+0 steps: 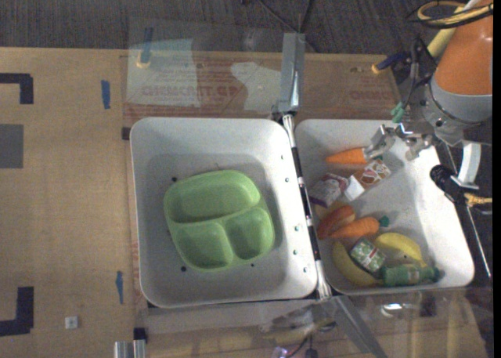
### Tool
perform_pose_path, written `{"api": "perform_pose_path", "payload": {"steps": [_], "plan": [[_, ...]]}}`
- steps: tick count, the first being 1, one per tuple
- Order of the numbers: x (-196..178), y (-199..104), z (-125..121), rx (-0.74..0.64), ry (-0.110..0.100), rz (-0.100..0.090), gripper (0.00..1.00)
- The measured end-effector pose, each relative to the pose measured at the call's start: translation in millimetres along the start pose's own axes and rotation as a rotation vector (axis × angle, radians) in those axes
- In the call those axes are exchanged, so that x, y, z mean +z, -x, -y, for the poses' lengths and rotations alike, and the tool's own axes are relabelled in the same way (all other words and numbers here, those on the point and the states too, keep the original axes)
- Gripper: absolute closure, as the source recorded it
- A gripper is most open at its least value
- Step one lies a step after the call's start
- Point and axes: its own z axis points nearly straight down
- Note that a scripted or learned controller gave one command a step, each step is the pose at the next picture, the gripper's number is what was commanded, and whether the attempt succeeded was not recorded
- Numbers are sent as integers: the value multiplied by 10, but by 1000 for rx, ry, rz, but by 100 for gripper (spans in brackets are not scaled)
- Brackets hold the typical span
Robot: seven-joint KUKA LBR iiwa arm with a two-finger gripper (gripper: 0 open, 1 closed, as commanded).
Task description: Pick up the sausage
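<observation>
Sausage (334,218): short, reddish-orange, touching carrot (358,228) in right bin (462,258).

The right bin (438,192) is crowded along its left and front sides: carrots (356,228), sausage (335,218), bananas (352,265), a green bottle (407,274) and small cartons (329,189) lie touching or just beside one another. Bare floor remains at its right middle. The gripper (399,139) hangs over the back edge.

You get even, soft overhead light, slightly dim. Whole frame mildly blurred, grainy. Glare patch on clear sheet (200,74) at bench (63,192) top. Soft shadow inside left bin (149,141). Orange band (468,63) overexposed, fuzzy.
</observation>
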Motion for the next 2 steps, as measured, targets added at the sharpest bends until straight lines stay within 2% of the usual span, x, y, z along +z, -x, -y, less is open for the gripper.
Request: {"api": "perform_pose_path", "payload": {"steps": [1,2], "plan": [[791,-123,-38,-64,29,7,0],[935,-112,68,-8,64,21,0]]}}
